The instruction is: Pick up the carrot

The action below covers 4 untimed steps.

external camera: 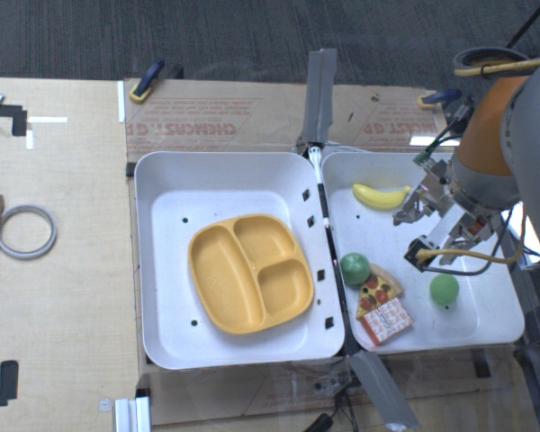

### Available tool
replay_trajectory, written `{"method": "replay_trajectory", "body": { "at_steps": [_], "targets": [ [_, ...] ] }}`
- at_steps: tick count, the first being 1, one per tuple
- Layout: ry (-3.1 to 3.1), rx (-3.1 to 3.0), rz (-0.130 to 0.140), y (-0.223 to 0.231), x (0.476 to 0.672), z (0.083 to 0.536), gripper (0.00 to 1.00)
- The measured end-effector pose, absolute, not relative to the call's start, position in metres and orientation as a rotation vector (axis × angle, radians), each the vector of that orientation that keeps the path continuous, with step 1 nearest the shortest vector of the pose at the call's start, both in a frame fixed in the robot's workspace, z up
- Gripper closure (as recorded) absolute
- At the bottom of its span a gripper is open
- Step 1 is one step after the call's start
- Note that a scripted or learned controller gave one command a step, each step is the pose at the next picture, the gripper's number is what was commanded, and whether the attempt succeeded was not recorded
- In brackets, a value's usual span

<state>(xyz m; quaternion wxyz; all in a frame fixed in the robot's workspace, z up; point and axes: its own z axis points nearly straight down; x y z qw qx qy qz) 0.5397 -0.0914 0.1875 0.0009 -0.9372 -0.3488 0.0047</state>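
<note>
The arm [488,142] is reaching into the right bin [495,331] from its outer side, and its jaws are hanging low over the far half of that bin. The wrist and its cables are masking them, so it cannot be told whether they are open or closed, and nothing is showing between them.

No carrot is showing in the open parts of either bin. The banana [379,195] is lying just beside the jaws, on the side toward the left bin [153,241], with its long axis running roughly toward them. On the near side of the jaws are a green ball [355,266], a pizza slice [379,287], a small box [384,320] and a second green ball [444,289]. None of these is orange or tapered.

Judging from this, the carrot is probably lying under the wrist or the jaws themselves. Its direction and long axis cannot be read, so the coming grasp is depending on a relation that is hidden here.
</note>
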Motion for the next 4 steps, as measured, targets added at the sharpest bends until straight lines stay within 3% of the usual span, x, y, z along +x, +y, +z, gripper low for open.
{"method": "replay_trajectory", "body": {
  "at_steps": [1,2,3,4],
  "targets": [
    [-1.659,-2.662,0.013,-0.106,0.565,0.152,0.0],
    [-2.135,-2.3,0.007,-0.104,0.587,0.152,0.0],
    [-2.406,-2.017,0.007,-0.083,0.607,0.193,0.0],
    [-1.851,-2.532,0.013,-0.051,0.564,0.187,0.0]
  ]
}}
